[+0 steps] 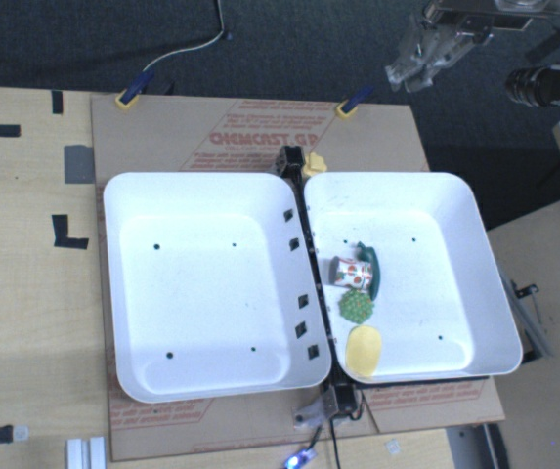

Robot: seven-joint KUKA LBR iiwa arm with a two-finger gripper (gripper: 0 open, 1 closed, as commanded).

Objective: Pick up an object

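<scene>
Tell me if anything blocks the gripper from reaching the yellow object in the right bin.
Nothing visible does. The gripper hangs high beyond the right bin; the yellow object lies uncovered near the front wall, with the green ball close beside it.

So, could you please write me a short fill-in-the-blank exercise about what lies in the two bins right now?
1. The yellow object, green ball and small can all lie in the ____ bin of the camera view.
2. The gripper hangs ____ the bins, holding nothing.
3. Nearest the bin's front rim is the ____ object.

Missing words: right; above; yellow
</scene>
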